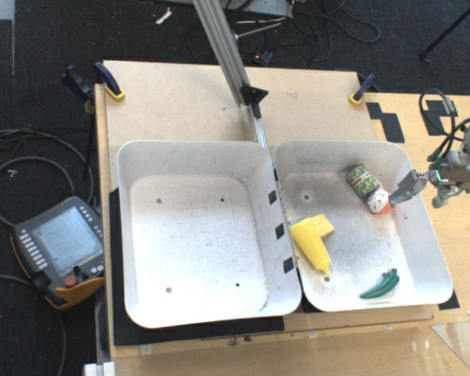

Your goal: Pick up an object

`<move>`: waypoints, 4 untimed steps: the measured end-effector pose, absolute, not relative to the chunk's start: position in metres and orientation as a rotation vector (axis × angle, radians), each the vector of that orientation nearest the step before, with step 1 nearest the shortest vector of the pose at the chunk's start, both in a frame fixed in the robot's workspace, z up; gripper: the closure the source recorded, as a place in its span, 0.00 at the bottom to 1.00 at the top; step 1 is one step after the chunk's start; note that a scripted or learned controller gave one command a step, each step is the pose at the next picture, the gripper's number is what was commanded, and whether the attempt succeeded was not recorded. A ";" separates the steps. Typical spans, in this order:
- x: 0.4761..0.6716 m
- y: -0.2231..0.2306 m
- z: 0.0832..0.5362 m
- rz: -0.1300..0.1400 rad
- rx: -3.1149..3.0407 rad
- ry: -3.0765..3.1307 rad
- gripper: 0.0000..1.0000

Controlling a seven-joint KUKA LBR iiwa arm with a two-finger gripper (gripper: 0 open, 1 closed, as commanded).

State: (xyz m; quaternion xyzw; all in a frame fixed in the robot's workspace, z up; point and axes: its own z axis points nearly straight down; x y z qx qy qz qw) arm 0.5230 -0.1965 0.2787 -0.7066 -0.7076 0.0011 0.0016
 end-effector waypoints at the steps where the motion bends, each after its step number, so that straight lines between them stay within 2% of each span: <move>1: 0.524 -0.196 0.281 0.000 -2.220 -2.223 0.00; 4: 0.525 -0.193 0.131 0.003 -2.220 -2.218 0.00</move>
